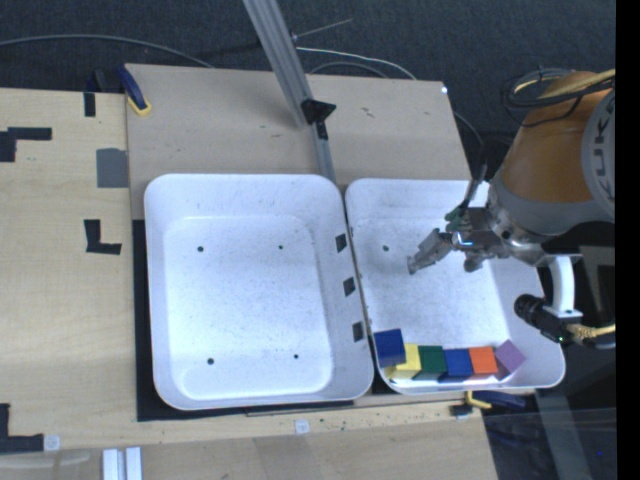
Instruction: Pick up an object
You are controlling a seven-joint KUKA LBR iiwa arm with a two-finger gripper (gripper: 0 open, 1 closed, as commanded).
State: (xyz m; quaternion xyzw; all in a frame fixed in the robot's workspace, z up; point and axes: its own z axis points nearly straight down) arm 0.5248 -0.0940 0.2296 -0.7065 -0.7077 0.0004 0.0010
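Two shallow white plastic bins sit side by side on the worktop: the left bin toward nine o'clock and the right bin toward three o'clock. Along the right bin's six o'clock wall lie six small blocks, one of each colour: a blue cube, a yellow block, a green block, a second, darker blue block, an orange block and a purple block.
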